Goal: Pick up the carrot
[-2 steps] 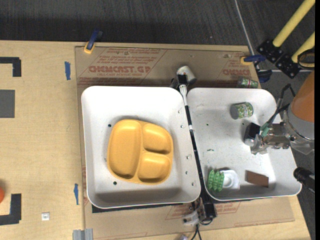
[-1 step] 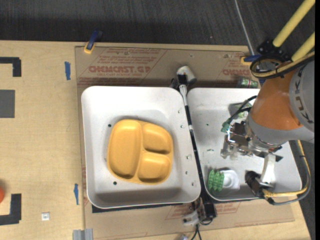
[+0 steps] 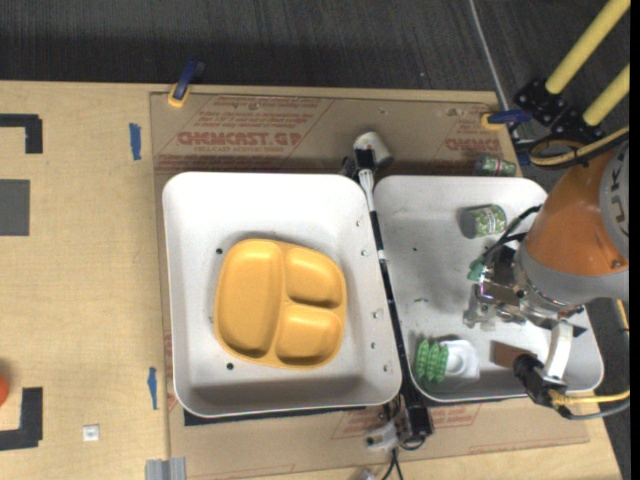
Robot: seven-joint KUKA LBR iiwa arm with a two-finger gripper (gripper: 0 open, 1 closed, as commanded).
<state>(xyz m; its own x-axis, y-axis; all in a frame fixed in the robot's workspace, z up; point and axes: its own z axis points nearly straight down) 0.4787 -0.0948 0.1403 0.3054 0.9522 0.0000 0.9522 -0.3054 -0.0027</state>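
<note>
The carrot I can't pick out with any certainty, and the gripper (image 3: 487, 294), low inside the right bin (image 3: 420, 203), is too hidden to say open or closed, with a green-and-white item (image 3: 441, 360) just nearer than it and a green can (image 3: 484, 219) beyond it.
</note>
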